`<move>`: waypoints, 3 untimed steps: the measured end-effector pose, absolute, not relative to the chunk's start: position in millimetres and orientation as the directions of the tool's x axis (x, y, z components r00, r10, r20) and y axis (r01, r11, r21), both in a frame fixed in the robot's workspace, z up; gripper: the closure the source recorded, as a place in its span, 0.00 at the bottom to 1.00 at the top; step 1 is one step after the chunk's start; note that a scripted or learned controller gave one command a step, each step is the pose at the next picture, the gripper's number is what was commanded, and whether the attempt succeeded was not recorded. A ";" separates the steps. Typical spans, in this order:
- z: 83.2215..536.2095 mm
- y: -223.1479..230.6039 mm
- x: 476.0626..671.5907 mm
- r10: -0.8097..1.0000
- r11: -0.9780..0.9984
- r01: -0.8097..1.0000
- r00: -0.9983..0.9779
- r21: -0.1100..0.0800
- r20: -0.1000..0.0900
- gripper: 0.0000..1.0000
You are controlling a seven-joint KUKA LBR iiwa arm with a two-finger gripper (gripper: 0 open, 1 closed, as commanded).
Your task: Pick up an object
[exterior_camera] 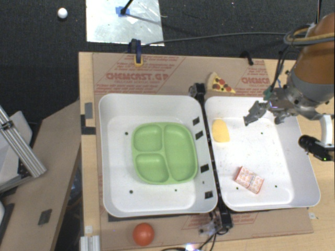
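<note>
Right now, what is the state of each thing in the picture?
end effector: above the right bin, holding nothing
yellow piece: lying in the right bin, untouched
pink packet: lying flat in the right bin
green tray: flat in the left bin
pizza slice toy: outside the bins
red ball: outside, on the board

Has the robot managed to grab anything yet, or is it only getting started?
Nothing looks picked up yet. The gripper hangs over the right bin, with nothing seen between its fingers. The yellow piece and the pink packet lie on that bin's floor; the green tray sits in the left bin. The whole grab and lift is left.
</note>
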State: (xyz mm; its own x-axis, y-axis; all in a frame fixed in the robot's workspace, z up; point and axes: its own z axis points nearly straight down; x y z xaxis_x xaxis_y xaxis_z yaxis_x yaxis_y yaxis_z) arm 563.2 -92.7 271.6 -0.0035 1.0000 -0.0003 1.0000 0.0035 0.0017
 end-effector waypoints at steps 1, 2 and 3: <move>229.1 -95.5 565.9 1.000 0.001 1.000 -0.001 -0.001 0.000 0.00; 178.8 -87.9 558.3 1.000 0.001 1.000 -0.001 -0.003 0.001 0.00; 119.8 -92.7 563.4 1.000 0.001 1.000 -0.001 -0.004 0.001 0.00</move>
State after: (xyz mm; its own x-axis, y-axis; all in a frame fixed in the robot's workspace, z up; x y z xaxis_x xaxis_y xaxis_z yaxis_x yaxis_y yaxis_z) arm 563.4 -92.7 119.8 -0.0006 1.0000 0.0008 1.0000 0.0006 -0.0043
